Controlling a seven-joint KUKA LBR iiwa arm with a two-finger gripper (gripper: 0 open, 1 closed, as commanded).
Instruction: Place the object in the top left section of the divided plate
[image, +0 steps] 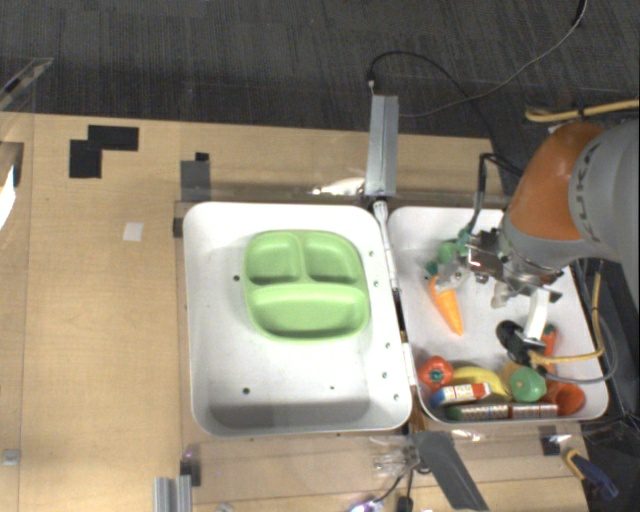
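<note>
Bins first, since we're going big to small: left bin (215, 330) is carrying the green divided plate (303, 282), right bin (415, 240) is carrying the clutter and has the arm (585, 190) hanging over it from the right. We're reading the plate as two small sections along the far edge and one wide section along the near edge; the top left section (276, 256) is lying bare, nothing in it.

Gripper (515, 285) is sitting over the mid part of the right bin, w/ its body blocking the fingers, so we can't tell its state and aren't claiming it's holding anything.

Obj. we're taking as the likely target is the carrot (449, 305): it's lying just to the plate side of the gripper, close beside it, long axis running roughly far-to-near w/ the green top at the far end and the tip pointing toward the near edge. Whether metal is touching it, we can't say.

Rest of the toys are bunching along the near wall of the right bin: tomato (435, 373), banana (480, 380), green ball (528, 384), well apart from the plate.

Relation that matters, as we're judging it: target section is lying well to the left of the gripper and slightly farther back, across the wall between the bins, so the carry needs to clear that rim.
</note>
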